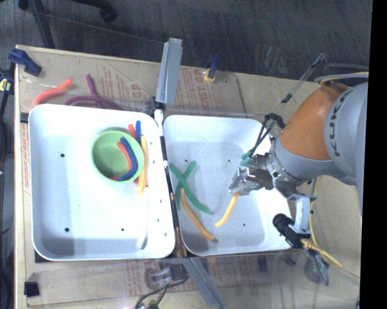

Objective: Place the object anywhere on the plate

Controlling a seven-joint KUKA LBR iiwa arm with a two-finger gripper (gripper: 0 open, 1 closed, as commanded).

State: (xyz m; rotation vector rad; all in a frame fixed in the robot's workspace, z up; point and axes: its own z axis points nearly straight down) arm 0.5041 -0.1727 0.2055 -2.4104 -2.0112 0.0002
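A green plate (110,158) sits in the left bin (63,196), with red, blue, yellow and orange sticks (131,155) lying across its right side. My gripper (239,188) is over the middle of the right bin (213,135). It is shut on the upper end of a yellow stick (225,211), which slants down and to the left from the fingers. The plate lies far to the left of the gripper, beyond the wall between the bins.
Two crossed green sticks (185,178) and an orange stick (196,220) lie in the right bin's left half. Red and purple tubes (87,100) rest on the bench behind the left bin. Clamps and cables stand at the bench's front edge.
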